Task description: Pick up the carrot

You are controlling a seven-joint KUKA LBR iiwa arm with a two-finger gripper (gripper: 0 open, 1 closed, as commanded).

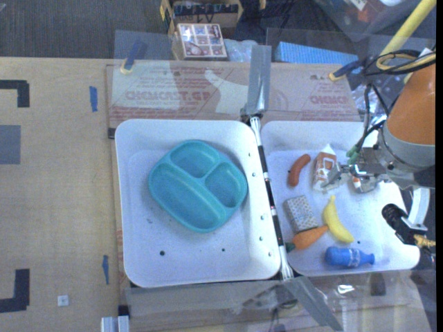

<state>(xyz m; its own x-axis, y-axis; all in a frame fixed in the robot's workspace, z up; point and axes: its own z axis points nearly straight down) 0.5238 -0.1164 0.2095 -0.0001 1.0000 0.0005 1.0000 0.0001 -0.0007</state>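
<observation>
The carrot [309, 236] lies at the right bin's [408, 258] front edge, between a grey sponge [300, 212] and banana [337, 220]. The gripper [344, 175] hovers well apart, behind it, beside a small carton [324, 168]; its closure can't be told.

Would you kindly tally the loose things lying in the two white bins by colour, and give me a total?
Orange: 2, the carrot and the sausage
Blue: 2, the divided plate and the small bottle
Yellow: 1, the banana
Grey: 1, the sponge block
White and red: 1, the small carton
Total: 7
</observation>
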